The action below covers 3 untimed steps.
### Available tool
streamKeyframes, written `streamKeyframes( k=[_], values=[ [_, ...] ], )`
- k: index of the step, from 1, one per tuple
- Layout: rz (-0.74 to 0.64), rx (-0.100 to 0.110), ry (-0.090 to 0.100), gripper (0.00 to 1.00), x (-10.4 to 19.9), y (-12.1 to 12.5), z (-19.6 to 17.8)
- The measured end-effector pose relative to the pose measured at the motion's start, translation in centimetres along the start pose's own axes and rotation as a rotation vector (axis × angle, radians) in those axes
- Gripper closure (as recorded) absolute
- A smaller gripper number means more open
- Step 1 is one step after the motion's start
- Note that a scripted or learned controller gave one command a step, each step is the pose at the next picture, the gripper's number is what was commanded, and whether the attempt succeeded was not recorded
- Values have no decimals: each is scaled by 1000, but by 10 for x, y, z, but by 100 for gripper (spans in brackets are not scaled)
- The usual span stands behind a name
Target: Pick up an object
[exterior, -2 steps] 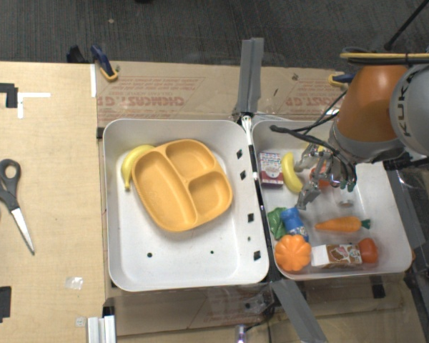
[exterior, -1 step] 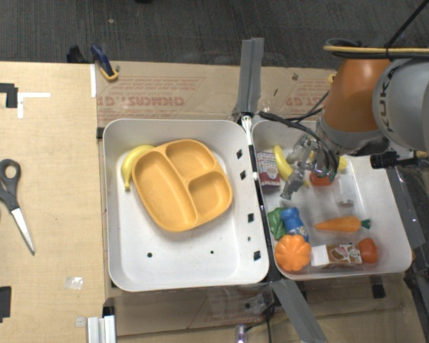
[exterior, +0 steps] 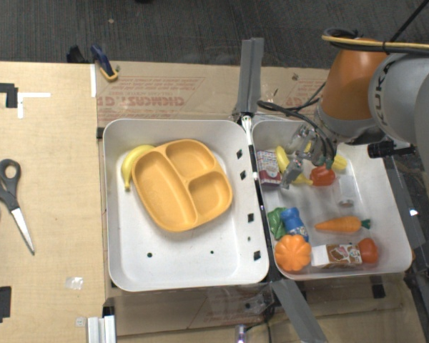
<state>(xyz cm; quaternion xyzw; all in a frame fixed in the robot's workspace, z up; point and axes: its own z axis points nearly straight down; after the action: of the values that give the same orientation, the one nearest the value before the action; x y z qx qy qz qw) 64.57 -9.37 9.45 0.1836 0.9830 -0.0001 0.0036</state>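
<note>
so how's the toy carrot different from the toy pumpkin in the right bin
The carrot is long and slim, lying on its side with its green top pointing toward the arm's side; the pumpkin is round and squat. The carrot lies apart near the middle of the right bin, while the pumpkin sits in the near corner by the divider, close beside a blue item. Both are orange and lie in the same bin.

Scissors (exterior: 11,199) lie on the wooden bench (exterior: 43,263), well left of the bins
</note>
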Motion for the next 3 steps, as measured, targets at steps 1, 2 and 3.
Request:
streamKeyframes(
  k=[1,2,3],
  values=[
    [0,4,-10,100,-3,-3,-11],
    [27,0,3,100,38,61,-99],
    [-122,0,2,100,5,11,-184]
  ],
)
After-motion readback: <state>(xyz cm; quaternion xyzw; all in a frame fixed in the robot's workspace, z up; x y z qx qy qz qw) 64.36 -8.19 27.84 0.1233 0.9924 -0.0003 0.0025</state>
